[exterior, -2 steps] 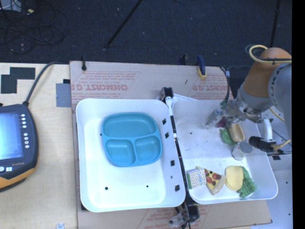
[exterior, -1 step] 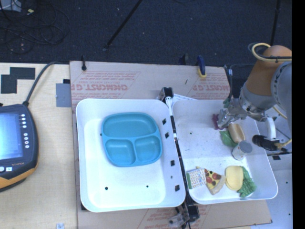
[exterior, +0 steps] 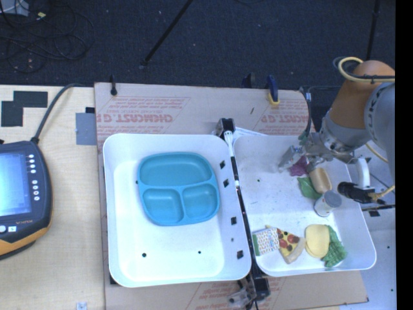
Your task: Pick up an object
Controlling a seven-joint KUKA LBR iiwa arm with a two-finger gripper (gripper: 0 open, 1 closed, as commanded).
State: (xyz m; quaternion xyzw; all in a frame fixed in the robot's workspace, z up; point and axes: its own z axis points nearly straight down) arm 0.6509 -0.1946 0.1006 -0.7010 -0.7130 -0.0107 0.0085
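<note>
Toy food lies in the right bin (exterior: 258, 166); my end effector (exterior: 298, 155) hangs over a purple piece (exterior: 299, 168) there, its state I cannot tell. Nothing looks lifted yet.

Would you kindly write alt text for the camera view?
A grey and orange robot arm reaches into the right bin above small toy foods; a pizza slice lies near its front. The left bin holds a blue divided tray.
</note>
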